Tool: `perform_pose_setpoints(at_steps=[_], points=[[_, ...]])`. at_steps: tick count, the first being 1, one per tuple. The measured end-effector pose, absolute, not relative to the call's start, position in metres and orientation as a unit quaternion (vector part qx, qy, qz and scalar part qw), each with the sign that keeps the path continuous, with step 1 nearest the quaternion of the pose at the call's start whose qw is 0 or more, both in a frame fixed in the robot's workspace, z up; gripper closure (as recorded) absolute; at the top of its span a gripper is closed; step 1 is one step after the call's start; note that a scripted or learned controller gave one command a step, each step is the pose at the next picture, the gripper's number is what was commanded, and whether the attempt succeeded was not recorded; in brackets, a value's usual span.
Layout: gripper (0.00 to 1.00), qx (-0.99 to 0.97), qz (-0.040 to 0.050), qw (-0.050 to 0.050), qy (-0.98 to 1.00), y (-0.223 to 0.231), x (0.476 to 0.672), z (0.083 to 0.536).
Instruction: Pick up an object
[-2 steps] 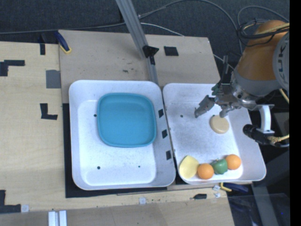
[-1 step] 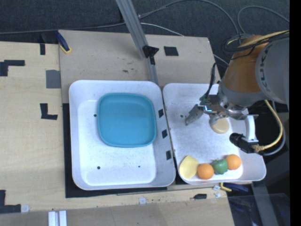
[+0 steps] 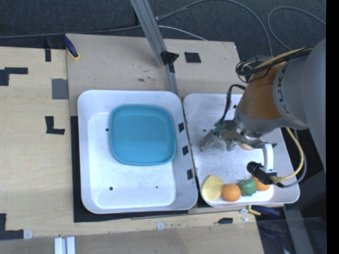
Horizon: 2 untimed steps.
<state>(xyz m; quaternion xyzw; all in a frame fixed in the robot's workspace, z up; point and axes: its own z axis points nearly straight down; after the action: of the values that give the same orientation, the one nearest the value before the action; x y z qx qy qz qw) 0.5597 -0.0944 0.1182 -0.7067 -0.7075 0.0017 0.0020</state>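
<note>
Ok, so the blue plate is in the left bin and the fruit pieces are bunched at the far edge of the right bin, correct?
Not quite. The camera view shows the fruit pieces bunched at the near edge of the right bin, along its bottom rim, not the far edge. The blue plate is in the left bin, as you said.

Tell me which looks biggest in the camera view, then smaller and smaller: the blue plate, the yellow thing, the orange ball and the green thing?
1. blue plate, by far the largest
2. yellow thing
3. orange ball
4. green thing

The orange ball and green thing look nearly alike, and the green one is partly hidden, so that order is unsure.
</note>
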Motion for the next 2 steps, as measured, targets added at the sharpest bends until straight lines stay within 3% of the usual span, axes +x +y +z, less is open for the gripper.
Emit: perform_pose_setpoints(at_steps=[1, 2], points=[[1.0, -0.707, 0.0003, 0.0, -0.707, -0.095, 0.561, 0.131], [1.0, -0.707, -0.0015, -0.002, -0.707, -0.092, 0.555, 0.19]])
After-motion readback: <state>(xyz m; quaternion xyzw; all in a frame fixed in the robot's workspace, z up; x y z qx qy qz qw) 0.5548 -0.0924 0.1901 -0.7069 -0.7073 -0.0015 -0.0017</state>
